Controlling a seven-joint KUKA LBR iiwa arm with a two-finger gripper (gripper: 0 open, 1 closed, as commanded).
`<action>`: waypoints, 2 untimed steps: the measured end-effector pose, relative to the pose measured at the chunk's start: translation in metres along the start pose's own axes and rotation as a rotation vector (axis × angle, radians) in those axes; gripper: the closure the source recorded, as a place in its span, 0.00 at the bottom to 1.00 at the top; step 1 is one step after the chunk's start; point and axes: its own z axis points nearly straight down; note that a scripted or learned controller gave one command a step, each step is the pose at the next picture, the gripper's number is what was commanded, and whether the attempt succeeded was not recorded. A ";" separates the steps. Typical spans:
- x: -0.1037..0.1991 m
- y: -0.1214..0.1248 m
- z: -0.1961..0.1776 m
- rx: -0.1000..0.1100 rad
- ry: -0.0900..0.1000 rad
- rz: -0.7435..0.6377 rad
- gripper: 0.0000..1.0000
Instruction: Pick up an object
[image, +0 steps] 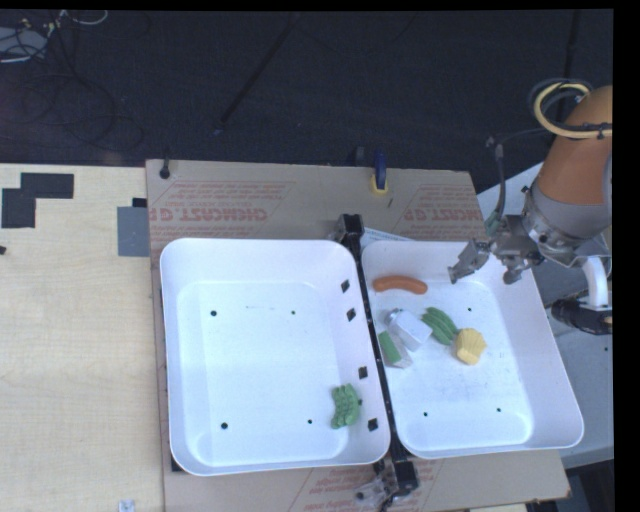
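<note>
Two white bins sit side by side on the counter (80, 330). Above the right bin's (520, 420) far right corner hangs the end effector (490, 262), fingers spread and gripping nothing. Below it lie a sausage (400, 285), a green pod (439, 325), a yellow corn piece (470, 346) and a grey block (407, 330). A green toy (346, 405) rests in the left bin (200, 440).

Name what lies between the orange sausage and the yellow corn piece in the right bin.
In the camera view, the green pod lies between the orange sausage and the yellow corn piece, close beside the corn.
</note>
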 end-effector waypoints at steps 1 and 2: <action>0.020 -0.031 0.107 -0.008 0.003 0.002 0.00; 0.016 -0.030 0.092 -0.011 -0.002 0.002 1.00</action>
